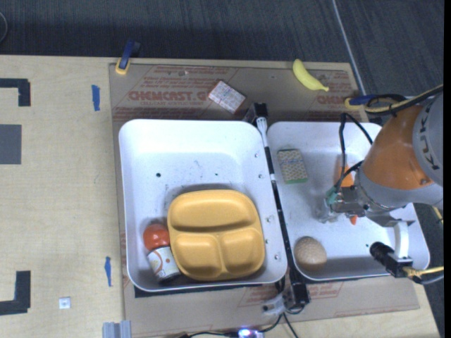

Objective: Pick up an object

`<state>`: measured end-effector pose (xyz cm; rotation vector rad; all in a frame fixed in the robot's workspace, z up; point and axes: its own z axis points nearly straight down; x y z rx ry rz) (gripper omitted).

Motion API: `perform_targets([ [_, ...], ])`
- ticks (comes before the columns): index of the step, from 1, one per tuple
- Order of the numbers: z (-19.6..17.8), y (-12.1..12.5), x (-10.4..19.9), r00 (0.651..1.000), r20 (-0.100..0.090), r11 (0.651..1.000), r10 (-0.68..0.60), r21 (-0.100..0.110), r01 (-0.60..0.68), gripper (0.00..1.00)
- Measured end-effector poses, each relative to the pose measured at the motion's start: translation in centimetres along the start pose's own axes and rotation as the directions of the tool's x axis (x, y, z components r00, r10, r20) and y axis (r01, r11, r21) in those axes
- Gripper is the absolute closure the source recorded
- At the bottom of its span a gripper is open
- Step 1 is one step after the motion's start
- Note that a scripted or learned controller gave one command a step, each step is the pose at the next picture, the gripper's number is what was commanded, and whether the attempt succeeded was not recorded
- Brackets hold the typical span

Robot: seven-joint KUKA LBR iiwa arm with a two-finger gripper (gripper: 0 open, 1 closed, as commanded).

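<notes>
At the near edge of the right-hand shallow white bin (421,239) lies the tan egg-shaped object (310,252), resting on the bin floor close to the divider between the two bins. It sits alone there, with bare floor around it, so I judge it my easiest candidate for the pick.

My end effector (335,204) hangs over the middle of that same bin, just beyond the egg-shaped object and apart from it. I cannot tell whether it is spread or pressed together; it is small and dark against my own wrist, and nothing shows gripped in it.

To do this step well I would centre over the object's rounded top before descending, line the grip across its narrow width, and go low enough to catch it below its widest part, since a smooth oval could squirt out of a shallow pinch.

Farther back in my bin lies a small green speckled rectangular sponge (292,165), flat on the floor near the divider. It is a second option, though its low profile would demand a deeper reach.

Across the divider, the left-hand white bin (134,153) holds a large yellow compartmented plastic tray (214,231), with a small white-and-orange bottle with a red cap (159,251) tucked against its left side.

Beyond both bins, on the worktop (49,189), rest a yellow toy banana (309,76) and a small patterned box (226,96).
</notes>
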<state>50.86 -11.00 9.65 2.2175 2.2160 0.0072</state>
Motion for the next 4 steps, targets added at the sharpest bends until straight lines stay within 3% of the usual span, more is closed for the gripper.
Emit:
perform_targets([
  [1,1.1,5.9,1.8,1.000,-0.001,1.000,-0.002,0.003,0.002,1.00],
  [2,1.1,5.9,1.8,1.000,-0.001,1.000,-0.002,0.005,0.002,0.00],
  [3,1.0,-1.6,1.6,1.000,0.000,1.000,0.000,0.004,0.000,0.00],
  [4,1.0,-2.7,0.8,1.000,-0.002,1.000,-0.001,0.003,0.001,0.00],
])
